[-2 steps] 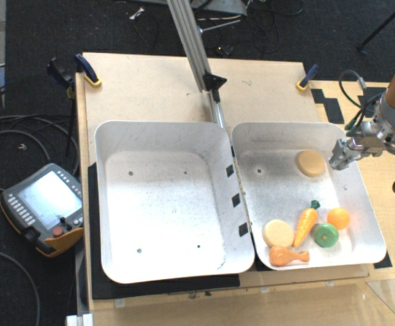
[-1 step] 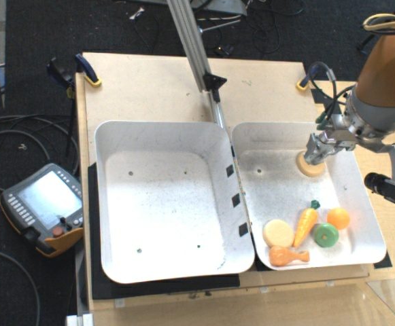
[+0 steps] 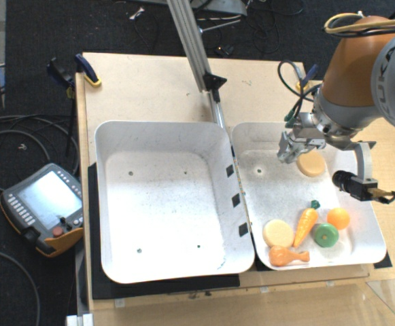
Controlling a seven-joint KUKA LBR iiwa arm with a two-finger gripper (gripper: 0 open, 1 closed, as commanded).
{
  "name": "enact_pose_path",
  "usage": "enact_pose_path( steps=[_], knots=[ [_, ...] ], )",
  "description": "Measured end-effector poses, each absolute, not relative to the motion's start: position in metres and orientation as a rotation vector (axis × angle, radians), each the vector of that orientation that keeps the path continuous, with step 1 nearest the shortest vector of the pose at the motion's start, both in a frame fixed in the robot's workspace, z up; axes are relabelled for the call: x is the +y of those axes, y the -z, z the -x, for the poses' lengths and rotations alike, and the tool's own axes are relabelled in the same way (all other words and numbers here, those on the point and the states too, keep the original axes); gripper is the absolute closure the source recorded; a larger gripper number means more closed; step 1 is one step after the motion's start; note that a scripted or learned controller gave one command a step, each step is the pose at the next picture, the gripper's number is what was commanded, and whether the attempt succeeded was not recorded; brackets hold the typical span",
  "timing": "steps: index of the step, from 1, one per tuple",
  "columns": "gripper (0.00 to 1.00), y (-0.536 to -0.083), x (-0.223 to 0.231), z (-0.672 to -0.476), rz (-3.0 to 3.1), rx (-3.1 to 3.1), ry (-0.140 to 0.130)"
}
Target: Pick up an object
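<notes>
— Camera view: where's the arm?
— Reaching from the right over the right bin; gripper low at its far end, finger state unreadable.
— Nearest object?
— Tan disc, just beside the gripper.

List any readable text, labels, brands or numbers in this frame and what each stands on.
"KU": grey letters at the frame's right edge on the arm, cut off there.
Teach pendant: its screen and buttons are too small and blurred to read.
Black tags on the divider between the bins: no legible marks.
Nothing else bears readable text.
</notes>
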State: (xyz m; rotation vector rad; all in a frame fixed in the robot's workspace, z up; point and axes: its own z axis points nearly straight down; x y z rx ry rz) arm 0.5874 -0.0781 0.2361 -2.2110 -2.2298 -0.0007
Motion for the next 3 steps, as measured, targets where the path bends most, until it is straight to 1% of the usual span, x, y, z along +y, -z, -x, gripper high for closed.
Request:
enact_pose_path(
  steps=[1,2,3],
  knots=[
    [1.00,-0.237,-0.028,-0.590,2.211,-2.230,0.001],
    [1.00,-0.236,0.017,-0.612,2.214,-2.231,0.004],
    [1.00,-0.246,0.070,-0.623,2.213,-2.231,0.006]
  ],
)
